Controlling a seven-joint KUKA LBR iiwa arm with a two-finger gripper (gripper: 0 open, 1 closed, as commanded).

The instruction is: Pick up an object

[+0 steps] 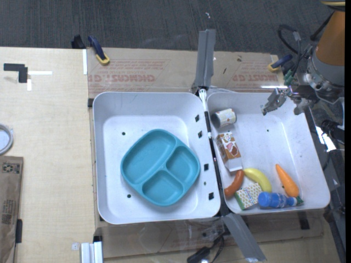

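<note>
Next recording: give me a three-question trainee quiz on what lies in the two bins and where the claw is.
1. True or false: the blue divided plate lies in the left bin.
2. Which item lies nearest the right bin's front right corner? A) the small can B) the blue bottle C) the carton
3. Fill in: the yellow banana lies between the red sausage and the orange ____.

Key
1. True.
2. B; the bottle lies along the front wall, the can near the back left.
3. Carrot. The claw hangs above the right bin's back right part, apart from all of these.
</note>
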